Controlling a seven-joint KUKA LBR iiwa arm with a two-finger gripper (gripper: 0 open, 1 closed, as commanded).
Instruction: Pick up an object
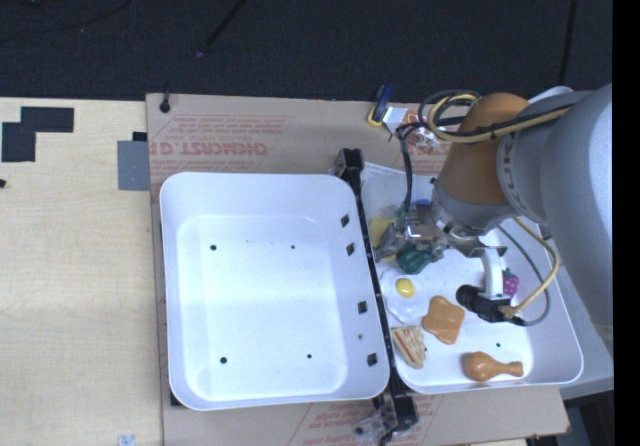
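Jaws [418, 246] low over the green object [413, 259] in the right bin [560, 359].

The left bin [260, 284] offers open white floor from wall to wall, with free passage in from above on every side. The right bin [560, 359] is crowded: the grey arm [545, 169] and its looping cables [450, 114] hang over the upper half, blocking approach from the right and rear. Below the hand [420, 244], a dark green object [413, 259], a yellow ball [404, 287], an orange-brown piece [443, 319], a striped piece [408, 344] and a drumstick-shaped toy [490, 367] lie close together, leaving narrow gaps. The black clips [362, 264] on the shared rim stand between the bins.
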